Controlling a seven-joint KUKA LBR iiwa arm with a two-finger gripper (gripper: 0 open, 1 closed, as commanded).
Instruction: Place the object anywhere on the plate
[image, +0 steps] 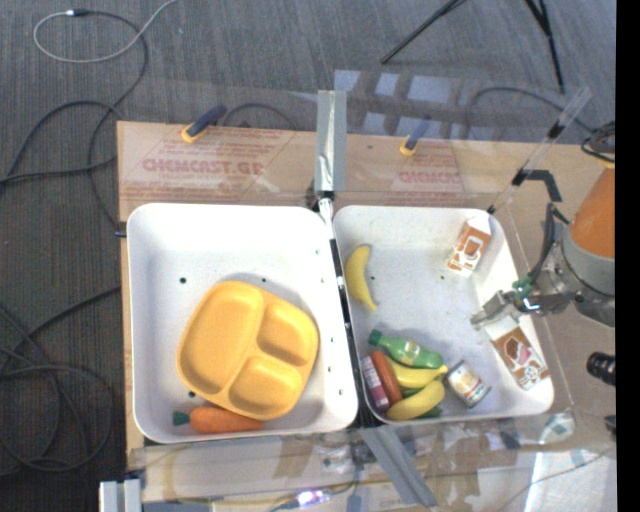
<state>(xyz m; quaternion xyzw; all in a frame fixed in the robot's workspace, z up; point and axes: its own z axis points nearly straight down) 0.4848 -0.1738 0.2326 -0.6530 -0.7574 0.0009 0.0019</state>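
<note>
End effector: the end effector (497, 307) hangs over the right edge of the right bin, reaching in from the right; its grey tip points left, with a small green part behind it. How far it is open cannot be told, and nothing can be seen in its grasp.
Arm: the arm (592, 235), grey with an orange band, sits at the right edge of the view.
Plate: the yellow plate (249, 347) with three compartments lies in the left bin (160, 240), tilted, toward the near side.
Carrot: a carrot (222, 421) lies in the left bin just beside the plate's near edge, off the plate.
Right bin: the right bin (420, 260) holds several things.
Banana: one banana (359, 277) lies alone near the bin's left wall.
Pile: two more bananas (417, 390), a green bottle (408, 351) and a red bottle (376, 381) lie together at the near side, touching one another.
Can: a small can (467, 384) lies just right of the pile.
Cartons: one small carton (468, 246) lies near the far right corner; another carton (520, 356) lies along the right wall, just below the end effector.
Tabletop: the tabletop (220, 165) carries both bins side by side.
</note>
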